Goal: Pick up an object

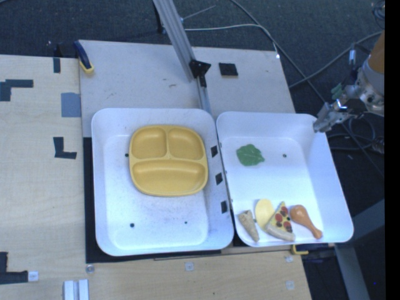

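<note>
The right bin [312, 167] holds a green leaf-shaped piece [250, 155] near its upper left. Along its front edge lie a tan wedge [248, 225], a pale yellow piece [264, 210], a pizza slice [281, 222] and a brown chicken drumstick [304, 220]. The gripper [326, 119] hangs at the bin's upper right rim, far from all these pieces, with nothing seen in it. The arm's wrist with its orange band [377, 58] sits at the right edge of the view.
The left bin [109, 186] holds a yellow divided plate [168, 160]. A slanted metal bar [178, 33] runs down to the gap between the bins. Cables trail over the dark floor at the right.
</note>
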